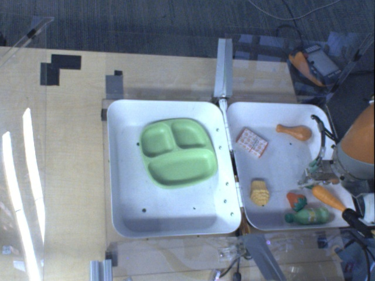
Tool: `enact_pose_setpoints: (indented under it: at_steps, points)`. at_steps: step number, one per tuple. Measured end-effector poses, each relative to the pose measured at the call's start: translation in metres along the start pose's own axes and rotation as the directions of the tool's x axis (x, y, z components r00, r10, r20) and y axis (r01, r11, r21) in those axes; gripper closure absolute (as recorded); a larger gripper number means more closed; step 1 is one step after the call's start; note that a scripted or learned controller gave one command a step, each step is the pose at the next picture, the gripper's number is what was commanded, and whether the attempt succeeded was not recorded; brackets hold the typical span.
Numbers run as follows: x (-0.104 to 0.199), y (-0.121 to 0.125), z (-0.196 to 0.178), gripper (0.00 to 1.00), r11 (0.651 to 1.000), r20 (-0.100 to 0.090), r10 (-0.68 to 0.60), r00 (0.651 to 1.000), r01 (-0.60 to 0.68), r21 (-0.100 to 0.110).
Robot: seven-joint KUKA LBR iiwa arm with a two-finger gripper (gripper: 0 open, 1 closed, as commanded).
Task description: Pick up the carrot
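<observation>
Right bin [275, 113], near edge: a green vegetable [309, 216] lies beside a small red piece [296, 201], with a yellow corn cob [259, 192] further left. The carrot [328, 197], orange, tapered and lying slantwise, rests on the bin floor by the right wall. The gripper [316, 172] stands just above its upper end; whether the jaws are open or closed cannot be told. Further back lie a patterned packet [252, 143], print unreadable, and a tan drumstick-shaped item [295, 132]. Left bin [126, 209] holds a green divided tray [177, 152].
</observation>
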State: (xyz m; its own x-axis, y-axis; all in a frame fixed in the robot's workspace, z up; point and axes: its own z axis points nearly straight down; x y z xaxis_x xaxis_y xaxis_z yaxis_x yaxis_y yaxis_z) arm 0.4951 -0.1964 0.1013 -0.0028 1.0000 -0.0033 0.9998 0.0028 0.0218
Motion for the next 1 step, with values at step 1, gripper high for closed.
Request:
enact_pose_setpoints:
  at_steps: [1]
  points:
    - [0.0449,0.0052,-0.0788,1.00,0.999,-0.003,-0.030,1.000,0.030,0.016]
